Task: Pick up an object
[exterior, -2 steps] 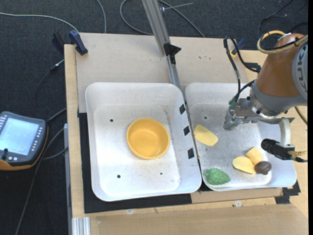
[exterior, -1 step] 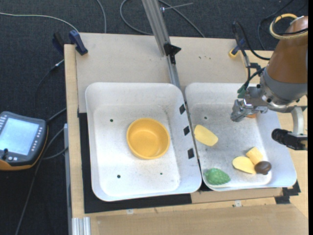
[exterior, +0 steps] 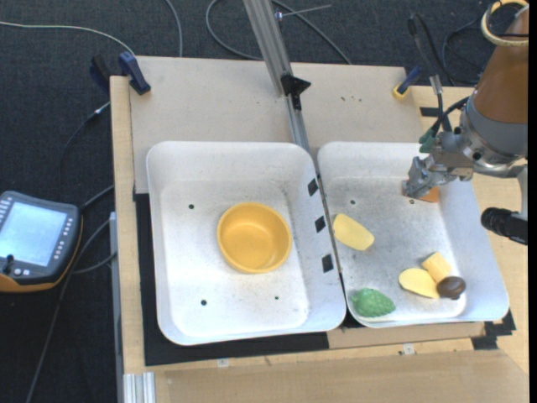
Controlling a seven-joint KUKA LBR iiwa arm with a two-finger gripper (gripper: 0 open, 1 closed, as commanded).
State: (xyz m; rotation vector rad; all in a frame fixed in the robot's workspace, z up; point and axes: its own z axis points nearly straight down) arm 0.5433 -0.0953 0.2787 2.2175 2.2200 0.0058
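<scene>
My gripper [exterior: 422,183] hangs over the far right part of the right bin [exterior: 382,162]. It comes down from the grey arm with its orange band at the right edge. A small orange object [exterior: 430,196] peeks out just below the gripper, mostly hidden by it; whether it is held cannot be seen. Further forward in the right bin lie a pale yellow piece [exterior: 352,232], a green lump [exterior: 372,302], a yellow wedge [exterior: 417,282], a yellow cylinder [exterior: 435,265] and a brown ball [exterior: 451,287]. A yellow bowl [exterior: 254,238] sits upright in the left bin [exterior: 176,175].
A slanted metal pole [exterior: 268,36] runs down to the gap between the bins. Blue clamps [exterior: 134,72] [exterior: 408,80] grip the board's far corners. A control pendant [exterior: 32,242] lies on the floor at the left, with cables around it.
</scene>
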